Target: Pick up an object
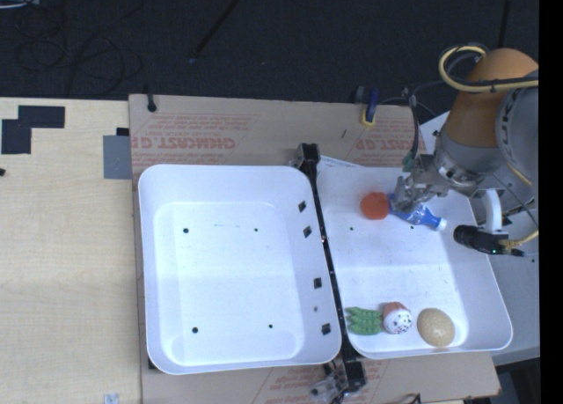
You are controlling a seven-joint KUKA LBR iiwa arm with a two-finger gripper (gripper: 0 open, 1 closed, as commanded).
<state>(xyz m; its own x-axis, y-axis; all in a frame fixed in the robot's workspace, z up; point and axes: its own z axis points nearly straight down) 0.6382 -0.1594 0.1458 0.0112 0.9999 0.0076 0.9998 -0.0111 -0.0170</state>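
In the right bin [457,270] lie several small objects. An orange-red ball [375,206] rests near the bin's far side. Just right of it lies a blue and white object [423,216]. My gripper [406,200] hangs low over that blue object's left end, between it and the ball. A green toy [362,319], a white and red speckled toy [397,318] and a tan egg-shaped object [435,326] sit in a row along the near wall.
The left bin [229,261] stands beside the right one, with a black divider clip strip [318,244] between them. Both rest on a cardboard sheet [220,129]. The arm's grey and orange wrist [488,103] rises at the right.
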